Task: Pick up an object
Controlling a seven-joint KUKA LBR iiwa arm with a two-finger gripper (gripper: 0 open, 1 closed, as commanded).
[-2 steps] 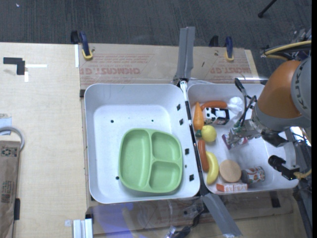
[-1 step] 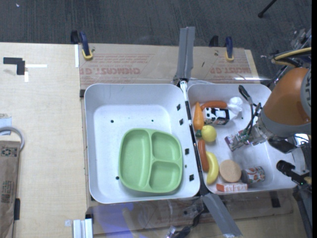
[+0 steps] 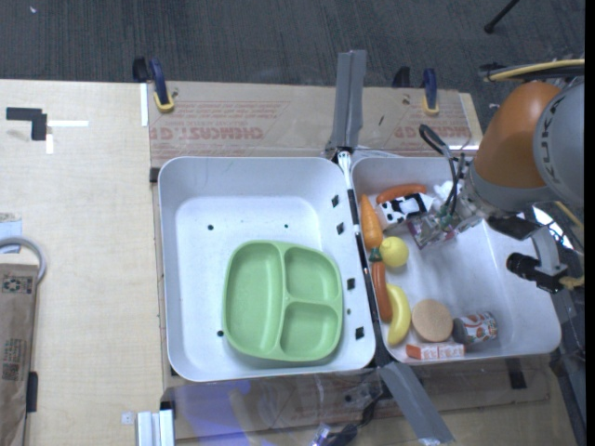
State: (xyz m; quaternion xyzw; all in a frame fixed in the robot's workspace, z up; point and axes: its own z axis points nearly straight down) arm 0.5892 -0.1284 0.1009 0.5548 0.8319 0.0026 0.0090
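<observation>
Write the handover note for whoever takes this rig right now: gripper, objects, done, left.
Gripper: low in the right bin, near its upper left part, beside a black-and-white item; finger state cannot be read, nothing seen held.
Objects in the right bin: carrot, lemon, banana, round tan disc, small can.
Left bin: green divided plate.
Done: arm is over the objects.
Left: grasp one and lift it.

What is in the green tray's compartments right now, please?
Nothing: all three compartments of the tray show bare green; the food lies in the right bin.
</observation>
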